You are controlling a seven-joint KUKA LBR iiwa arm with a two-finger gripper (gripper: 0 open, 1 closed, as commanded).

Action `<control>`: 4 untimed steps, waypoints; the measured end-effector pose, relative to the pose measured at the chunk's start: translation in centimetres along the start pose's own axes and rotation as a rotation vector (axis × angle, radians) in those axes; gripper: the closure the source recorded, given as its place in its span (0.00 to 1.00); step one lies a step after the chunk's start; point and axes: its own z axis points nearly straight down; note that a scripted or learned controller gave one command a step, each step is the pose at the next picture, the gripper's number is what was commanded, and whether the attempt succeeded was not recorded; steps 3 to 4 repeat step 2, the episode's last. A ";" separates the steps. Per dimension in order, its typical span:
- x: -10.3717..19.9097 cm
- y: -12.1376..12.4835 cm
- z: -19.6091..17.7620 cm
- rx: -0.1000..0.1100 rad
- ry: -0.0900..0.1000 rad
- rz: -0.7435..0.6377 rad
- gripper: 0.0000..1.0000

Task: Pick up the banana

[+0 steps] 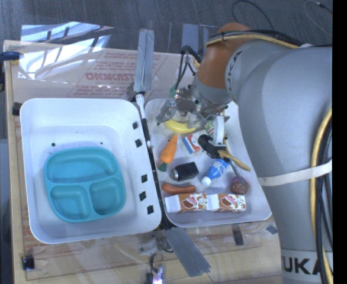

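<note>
1. two white bins sit side by side on the tabletop (90,254): the left bin (37,129) and the right bin (251,213), their inner rims touching.
2. the grey arm (280,99) reaches in from 3 o'clock, and its orange band (218,55) sits above the far end of the right bin.
3. the gripper (186,112) hangs at about 11 o'clock in the right bin, directly over the banana. whether it is open or closed cannot be told from here, and it is unclear whether it touches the fruit.
4. the banana (179,125) lies at 11 o'clock in the right bin, near the far wall. it curves across the bin, and its upper side is partly hidden by the gripper.
5. an orange carrot (169,149) lies just at 6 o'clock of the banana, close to the bin's left wall, its green end towards the viewer.
6. a small red, white and blue packet (191,144) lies beside the carrot at its 3 o'clock.
7. a black block (185,171) rests near the bin's middle, with a blue and white tube (216,170) at its 3 o'clock.
8. a red sausage-shaped thing (178,189) lies at 7 o'clock in the bin.
9. two brown and white cartons (204,203) lie end to end along the 6 o'clock wall.
10. a dark red round thing (239,186) sits at 4 o'clock.
11. the left bin holds a teal divided plate (84,182), lying flat towards 7 o'clock of that bin.
</note>
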 end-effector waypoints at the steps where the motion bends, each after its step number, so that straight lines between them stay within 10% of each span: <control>1: -0.5 0.1 1.2 0.001 0.005 0.037 0.00; 2: -0.5 0.2 0.1 0.002 0.004 0.032 1.00; 4: -0.5 0.2 0.1 0.002 0.004 0.032 1.00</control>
